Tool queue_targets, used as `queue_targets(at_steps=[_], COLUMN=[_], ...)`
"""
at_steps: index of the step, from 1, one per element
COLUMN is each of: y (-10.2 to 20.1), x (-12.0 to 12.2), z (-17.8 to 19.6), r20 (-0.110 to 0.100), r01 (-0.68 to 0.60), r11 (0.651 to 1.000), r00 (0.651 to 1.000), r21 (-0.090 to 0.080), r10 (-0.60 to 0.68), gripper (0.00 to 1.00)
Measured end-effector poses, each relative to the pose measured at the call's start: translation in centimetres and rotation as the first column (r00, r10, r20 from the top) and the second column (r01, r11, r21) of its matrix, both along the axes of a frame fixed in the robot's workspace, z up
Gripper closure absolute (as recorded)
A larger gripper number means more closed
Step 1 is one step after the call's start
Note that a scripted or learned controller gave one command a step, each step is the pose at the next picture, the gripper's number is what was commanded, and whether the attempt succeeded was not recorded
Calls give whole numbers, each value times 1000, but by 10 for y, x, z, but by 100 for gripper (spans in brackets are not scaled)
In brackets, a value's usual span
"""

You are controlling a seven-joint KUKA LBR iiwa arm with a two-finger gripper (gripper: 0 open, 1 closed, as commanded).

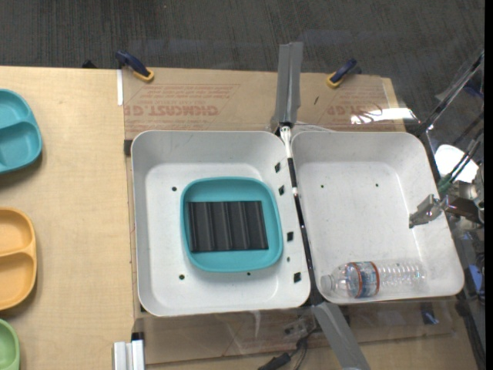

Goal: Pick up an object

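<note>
- The gripper (426, 211) showed as a small grey metal piece at the frame's right side.
- Thin pale rods and dark, blurred hardware lay behind it.

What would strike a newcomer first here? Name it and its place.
First, the teal tray with dark ridged slots, lying in the middle of the left bin. Next, the clear plastic bottle lying on its side along the near wall of the right bin, with the gripper at that bin's right edge.
</note>
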State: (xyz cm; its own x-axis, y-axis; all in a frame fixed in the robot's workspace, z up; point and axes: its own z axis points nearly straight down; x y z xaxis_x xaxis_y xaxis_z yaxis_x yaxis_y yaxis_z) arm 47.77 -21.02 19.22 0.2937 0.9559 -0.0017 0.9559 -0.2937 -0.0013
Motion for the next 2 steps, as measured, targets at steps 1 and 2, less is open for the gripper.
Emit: queue_targets(at_steps=[1, 2], y=[0, -4], x=[0, 0], z=[3, 19], r20=[-1, 0], r01=[79, 219], r11=[997, 976], r00=[997, 976], r21=[0, -1], r10=[-79, -219], gripper=[0, 0])
